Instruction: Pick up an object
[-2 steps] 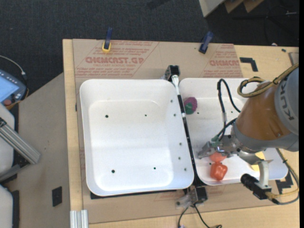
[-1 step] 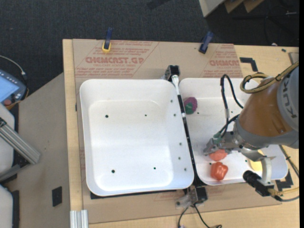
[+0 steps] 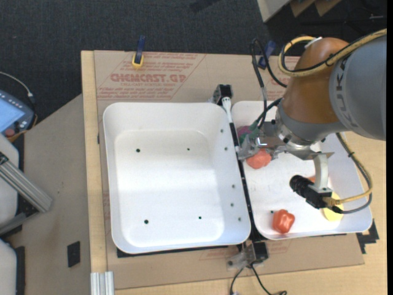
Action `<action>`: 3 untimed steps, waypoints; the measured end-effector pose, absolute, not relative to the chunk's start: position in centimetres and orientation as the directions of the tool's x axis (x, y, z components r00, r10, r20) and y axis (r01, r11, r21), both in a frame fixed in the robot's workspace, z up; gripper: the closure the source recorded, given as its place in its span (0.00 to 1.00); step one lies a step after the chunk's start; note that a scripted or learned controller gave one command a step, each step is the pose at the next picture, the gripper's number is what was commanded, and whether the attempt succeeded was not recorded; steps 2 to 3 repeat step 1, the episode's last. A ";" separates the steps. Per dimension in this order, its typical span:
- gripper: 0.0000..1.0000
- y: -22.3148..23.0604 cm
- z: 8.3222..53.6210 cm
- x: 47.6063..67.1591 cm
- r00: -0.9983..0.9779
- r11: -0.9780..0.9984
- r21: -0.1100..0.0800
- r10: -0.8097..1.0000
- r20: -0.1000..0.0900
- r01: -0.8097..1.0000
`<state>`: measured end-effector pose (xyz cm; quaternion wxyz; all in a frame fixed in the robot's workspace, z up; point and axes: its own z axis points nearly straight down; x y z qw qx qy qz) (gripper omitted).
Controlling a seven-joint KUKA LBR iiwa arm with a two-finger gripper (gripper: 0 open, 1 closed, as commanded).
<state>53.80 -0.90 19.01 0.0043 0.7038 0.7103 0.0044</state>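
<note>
Since the arm reaches in from the right, camera view has its grey-and-orange wrist hanging over the far-left part of the right shallow white plastic bin. The two-finger gripper is down close to the wall shared w/ the left shallow white plastic bin. Just beneath it sits a salmon-orange rounded soft lump. That's prob. the target, b/c the tool is lined up right over it. Whether they touch I can't tell, nor whether the gripper is wide or closed, since the wrist hides it. A red rounded chunky toy lies well apart at the near edge, same bin. The lump sits tight to the wall, so approach room on the left looks scant. Pickup prob. not yet done.
</note>
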 end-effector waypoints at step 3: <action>1.00 4.0 21.8 51.9 -0.005 0.005 0.004 1.000 0.001 1.000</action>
